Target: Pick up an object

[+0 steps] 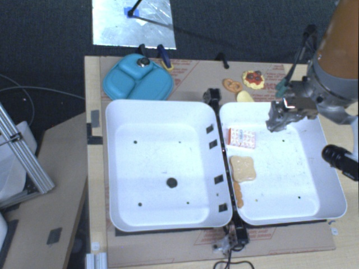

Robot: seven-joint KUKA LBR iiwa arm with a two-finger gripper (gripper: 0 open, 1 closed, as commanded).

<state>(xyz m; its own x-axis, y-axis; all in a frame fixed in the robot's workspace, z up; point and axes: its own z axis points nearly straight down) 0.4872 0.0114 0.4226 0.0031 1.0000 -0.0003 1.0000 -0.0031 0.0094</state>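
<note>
My gripper [277, 121] hangs over the back part of the right bin [314, 206], above its bare floor. A white packet with red and blue print [241, 138] lies to the gripper's left, near the bin's left wall. In front of the packet lies a tan bread-like slice [243, 168], with a small orange piece [238, 195] beside the wall below it. A small dark round thing [171, 182] rests in the middle of the left bin [129, 128]. Nothing shows between the gripper's tips.
Behind the bins lie a blue sectioned tray [138, 78], a pretzel-shaped toy [231, 85], a small pizza toy [253, 79] and a pale yellow piece [244, 97]. A black part [340, 159] juts over the right bin's right edge. A silver sheet [133, 14] lies further back.
</note>
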